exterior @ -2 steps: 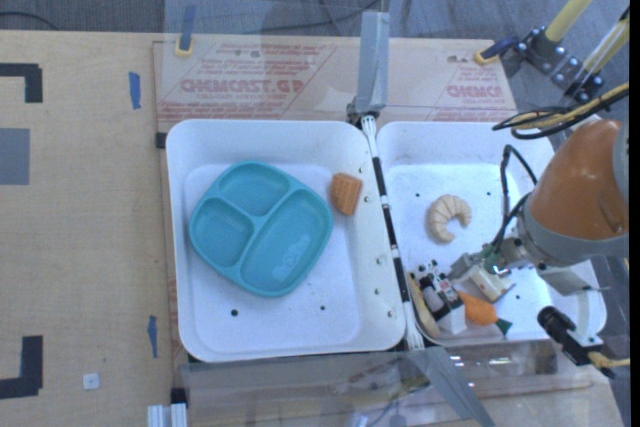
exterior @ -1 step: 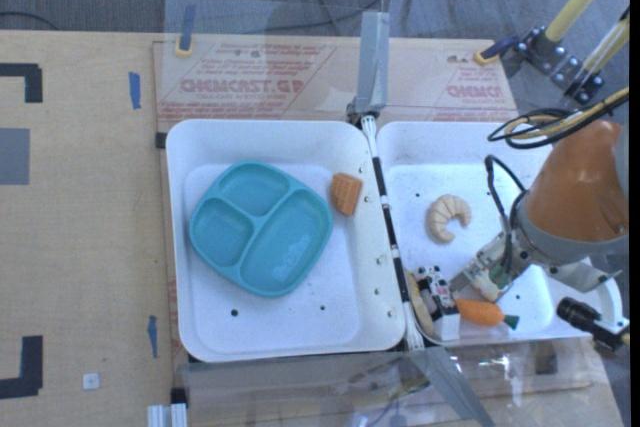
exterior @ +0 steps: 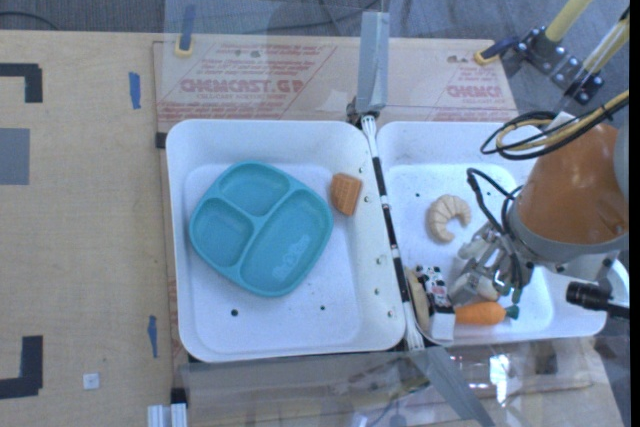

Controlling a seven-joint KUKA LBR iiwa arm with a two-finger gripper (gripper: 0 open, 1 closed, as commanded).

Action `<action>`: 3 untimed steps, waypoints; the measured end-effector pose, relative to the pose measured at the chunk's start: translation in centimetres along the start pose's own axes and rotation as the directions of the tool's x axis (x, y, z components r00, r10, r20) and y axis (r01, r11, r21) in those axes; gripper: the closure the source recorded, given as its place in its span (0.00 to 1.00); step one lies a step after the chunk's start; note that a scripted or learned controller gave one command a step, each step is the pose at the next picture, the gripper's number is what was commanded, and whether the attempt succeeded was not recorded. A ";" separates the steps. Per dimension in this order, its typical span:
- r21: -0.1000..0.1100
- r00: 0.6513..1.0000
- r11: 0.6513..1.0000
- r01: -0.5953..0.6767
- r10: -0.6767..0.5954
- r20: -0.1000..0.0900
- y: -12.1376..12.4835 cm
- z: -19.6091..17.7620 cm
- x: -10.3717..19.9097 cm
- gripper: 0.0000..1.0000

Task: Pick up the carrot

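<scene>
The carrot (exterior: 479, 313) lies at the near edge of the right bin (exterior: 425, 143); the tool (exterior: 482, 273) hangs just above it, evidently positioned for a grasp, its open-or-closed state indiscernible; a croissant (exterior: 447, 216) lies beyond, apart.

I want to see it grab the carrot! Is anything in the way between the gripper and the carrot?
Nothing visible blocks it. The gripper hangs right above the carrot in the right bin. The croissant lies off to the side.

Even, bright overhead light; soft shadows, slight blur.
</scene>
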State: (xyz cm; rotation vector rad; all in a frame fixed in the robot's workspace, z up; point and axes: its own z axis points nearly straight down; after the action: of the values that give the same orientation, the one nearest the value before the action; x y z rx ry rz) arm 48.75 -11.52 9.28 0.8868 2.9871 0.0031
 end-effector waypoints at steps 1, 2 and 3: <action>-0.002 1.000 1.000 -0.005 0.005 -0.011 -0.1 -1.0 0.2 1.00; 0.011 0.958 0.958 -0.285 0.286 -0.013 0.6 0.1 1.1 1.00; 0.011 0.865 0.865 -0.501 0.501 -0.012 1.0 0.1 1.3 1.00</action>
State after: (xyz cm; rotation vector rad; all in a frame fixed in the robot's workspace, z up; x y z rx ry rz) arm 48.19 -10.01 9.13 1.6400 2.6694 0.0082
